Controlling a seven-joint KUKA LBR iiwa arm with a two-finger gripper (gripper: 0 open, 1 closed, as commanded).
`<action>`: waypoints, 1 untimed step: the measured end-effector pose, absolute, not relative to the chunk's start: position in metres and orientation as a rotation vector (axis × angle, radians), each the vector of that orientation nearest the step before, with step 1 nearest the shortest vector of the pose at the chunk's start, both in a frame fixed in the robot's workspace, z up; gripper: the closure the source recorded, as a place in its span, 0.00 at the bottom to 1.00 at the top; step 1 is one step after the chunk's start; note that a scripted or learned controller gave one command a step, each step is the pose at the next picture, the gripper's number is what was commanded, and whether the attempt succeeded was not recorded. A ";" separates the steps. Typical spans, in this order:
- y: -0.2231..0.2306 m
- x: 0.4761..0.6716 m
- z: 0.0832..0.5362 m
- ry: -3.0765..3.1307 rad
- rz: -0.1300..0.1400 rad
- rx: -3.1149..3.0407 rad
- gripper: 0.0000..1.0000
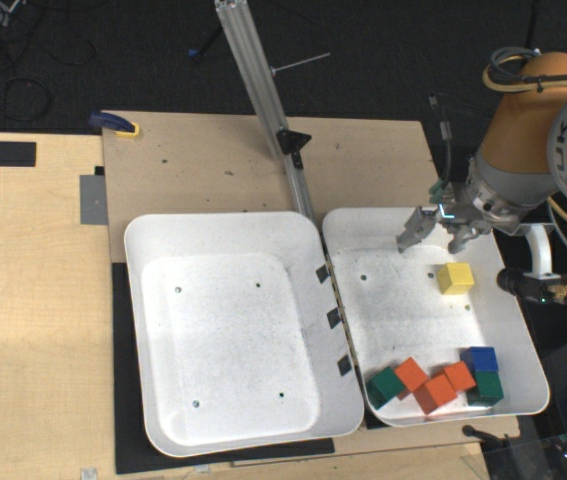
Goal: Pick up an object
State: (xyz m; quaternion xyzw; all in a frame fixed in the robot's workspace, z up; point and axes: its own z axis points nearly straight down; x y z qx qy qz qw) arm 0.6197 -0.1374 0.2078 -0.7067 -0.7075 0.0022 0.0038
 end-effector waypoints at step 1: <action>-0.138 0.621 0.211 -2.221 0.002 -2.217 0.00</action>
